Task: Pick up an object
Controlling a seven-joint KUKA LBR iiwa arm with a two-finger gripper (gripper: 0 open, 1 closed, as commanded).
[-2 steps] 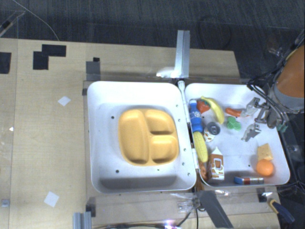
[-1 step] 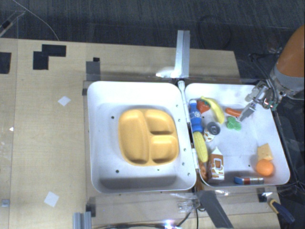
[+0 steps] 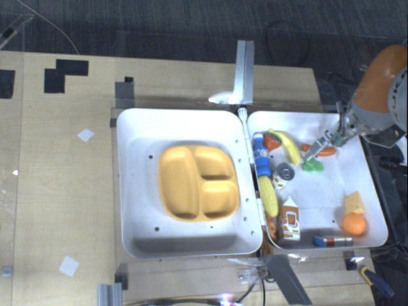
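We see the hand [image 3: 333,137] low over the upper right part of the right bin [image 3: 376,203], its fingertips directly beside a toy carrot [image 3: 320,150] with an orange-red body and a green leafy end; we cannot tell whether the hand is open, closed or gripping the carrot. A banana [image 3: 288,146] lies just left of the carrot, with a red piece [image 3: 272,142] touching it. Below them sits a small round grey item [image 3: 284,171]. Along the bin's left wall we note a blue bottle [image 3: 260,159], then a corn cob [image 3: 268,194], then a small carton [image 3: 290,220]. Near the lower right corner lie an orange [image 3: 354,224], a tan wedge [image 3: 354,203] and a marker [image 3: 333,241]. The left bin [image 3: 137,171] holds a yellow divided tray [image 3: 197,182]. Both bins rest on the bench [image 3: 57,190]
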